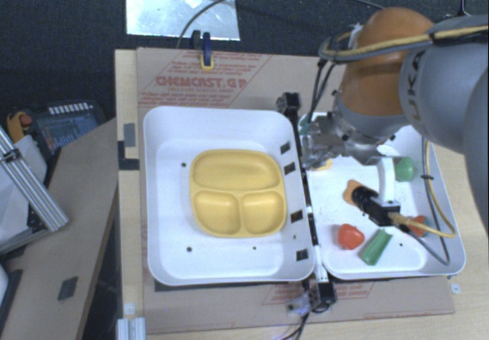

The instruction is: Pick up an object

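My gripper hangs low over the far left corner of the right bin, close to the wall between the two bins. The wrist and the orange band hide much of that bin's far half. Nearer the front lie a red-orange piece and, just right of it, a green block. A round green thing sits by the right wall next to a white piece. A small orange thing lies mid-bin. A bit of pale yellow peeks out under the gripper.
The left bin holds a yellow divided plate in its middle. A narrow orange thing lies near the right bin's right side. Cardboard lies under both bins, and a grey bench with a keypad stands to the left.
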You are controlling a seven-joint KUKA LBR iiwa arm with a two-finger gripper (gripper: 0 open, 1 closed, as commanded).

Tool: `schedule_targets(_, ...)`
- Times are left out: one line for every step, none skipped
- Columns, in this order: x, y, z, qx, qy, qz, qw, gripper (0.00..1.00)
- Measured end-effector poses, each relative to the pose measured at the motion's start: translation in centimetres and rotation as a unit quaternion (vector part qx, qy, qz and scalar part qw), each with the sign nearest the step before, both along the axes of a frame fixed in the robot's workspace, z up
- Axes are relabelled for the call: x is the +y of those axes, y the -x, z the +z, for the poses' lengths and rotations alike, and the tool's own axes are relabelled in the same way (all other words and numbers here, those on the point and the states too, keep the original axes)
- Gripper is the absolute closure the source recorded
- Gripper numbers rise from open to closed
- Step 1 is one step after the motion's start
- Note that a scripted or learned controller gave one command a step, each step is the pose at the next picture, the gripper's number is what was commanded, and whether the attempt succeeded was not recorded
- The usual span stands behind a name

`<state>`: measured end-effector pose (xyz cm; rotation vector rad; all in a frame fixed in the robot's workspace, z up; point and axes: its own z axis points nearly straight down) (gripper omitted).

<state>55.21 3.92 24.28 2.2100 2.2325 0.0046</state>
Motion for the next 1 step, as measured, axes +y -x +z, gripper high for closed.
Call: schedule_targets(6.03,-1.54,-1.24,0.0,0.0,0.0,1.0,1.0)
